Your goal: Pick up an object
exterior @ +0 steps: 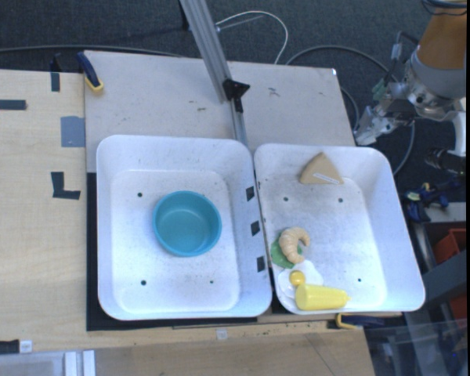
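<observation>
The right bin holds a tan wedge at its far side. A croissant-shaped toy lies on a green piece near the bin's left wall. A yellow piece rests at the near edge beside a small yellow ball on a white disc. A blue bowl sits in the middle of the left bin. My gripper hangs above the bench just beyond the right bin's far right corner, apart from every object.
A slanted metal pole crosses the bench behind the bins. Cables loop over the bench's far edge. A yellow and blue clamp sits at the bench's far left corner. Black tape marks dot the wooden board at left.
</observation>
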Robot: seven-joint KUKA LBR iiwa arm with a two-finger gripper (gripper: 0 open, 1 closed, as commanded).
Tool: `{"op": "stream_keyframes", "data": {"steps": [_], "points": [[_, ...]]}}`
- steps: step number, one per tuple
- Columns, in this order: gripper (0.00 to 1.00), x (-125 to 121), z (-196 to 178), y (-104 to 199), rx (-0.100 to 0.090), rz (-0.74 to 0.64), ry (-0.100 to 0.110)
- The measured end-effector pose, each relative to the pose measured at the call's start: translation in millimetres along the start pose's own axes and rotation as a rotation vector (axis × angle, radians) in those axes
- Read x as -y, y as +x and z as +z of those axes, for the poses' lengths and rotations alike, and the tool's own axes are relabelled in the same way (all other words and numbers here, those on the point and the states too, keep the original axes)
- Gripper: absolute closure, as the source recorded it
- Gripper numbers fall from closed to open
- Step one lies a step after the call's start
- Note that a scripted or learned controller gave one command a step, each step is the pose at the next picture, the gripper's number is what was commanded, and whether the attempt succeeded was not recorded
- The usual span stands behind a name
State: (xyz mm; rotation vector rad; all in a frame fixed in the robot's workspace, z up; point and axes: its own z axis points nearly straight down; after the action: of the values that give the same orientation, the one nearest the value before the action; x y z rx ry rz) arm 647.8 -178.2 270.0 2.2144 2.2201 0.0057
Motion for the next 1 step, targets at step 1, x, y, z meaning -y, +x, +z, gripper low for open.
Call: {"op": "stream_keyframes", "data": {"steps": [1], "points": [[1.0,-0.7,-12.9,0.8,-0.002,0.001,0.006]]}}
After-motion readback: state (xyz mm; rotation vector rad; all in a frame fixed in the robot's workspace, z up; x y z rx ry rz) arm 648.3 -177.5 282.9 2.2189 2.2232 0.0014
